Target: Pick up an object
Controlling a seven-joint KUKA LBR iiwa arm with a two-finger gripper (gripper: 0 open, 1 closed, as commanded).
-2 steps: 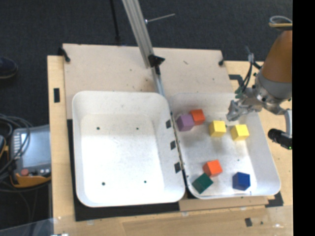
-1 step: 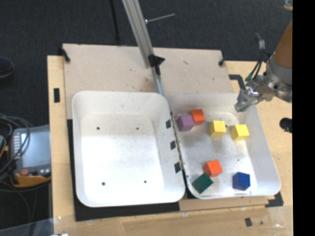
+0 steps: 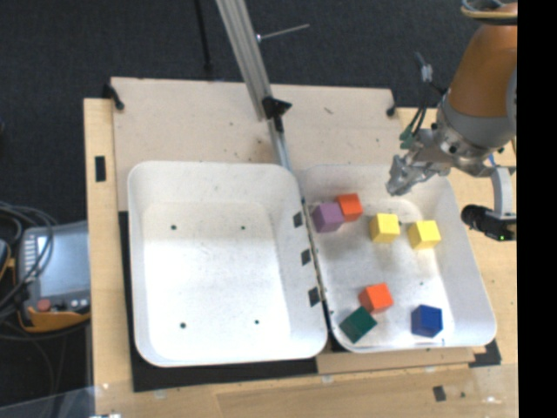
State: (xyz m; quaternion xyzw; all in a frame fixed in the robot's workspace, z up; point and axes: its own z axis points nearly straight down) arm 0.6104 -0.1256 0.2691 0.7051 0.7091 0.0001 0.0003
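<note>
Gripper (image 3: pixel 403 181): we see it hanging over the right bin's far edge, about one o'clock from that bin's centre. We cannot tell how far it is parted, and we see nothing in it.
Arm (image 3: pixel 484 77): it comes in from three o'clock and slants down to the gripper. We judge this a hover ahead of a descent, since no block sits under the tip.
Right bin (image 3: pixel 474 294): it carries all seven blocks, spread loosely, which leaves room around most of them for a grasp.
Left bin (image 3: pixel 218 259): white, at nine o'clock of the right bin, the two touching along one wall.
Yellow pair: one yellow block (image 3: pixel 384 226) lies near the gripper at six o'clock; a second yellow block (image 3: pixel 425 233) lies at five o'clock, just beside the first but apart from it.
Purple and orange: the purple block (image 3: pixel 327 217) and an orange block (image 3: pixel 350 205) touch, at eight o'clock of the gripper, near the dividing wall. We judge that contact makes either one awkward to take alone.
Near group: a second orange block (image 3: pixel 376 298) and the green block (image 3: pixel 358 324) sit close together at six o'clock, well apart from the gripper; the blue block (image 3: pixel 426 320) stands alone.
Likeliest target: we judge the first yellow block, being nearest and free on all sides.
Task state: nothing lifted yet.
</note>
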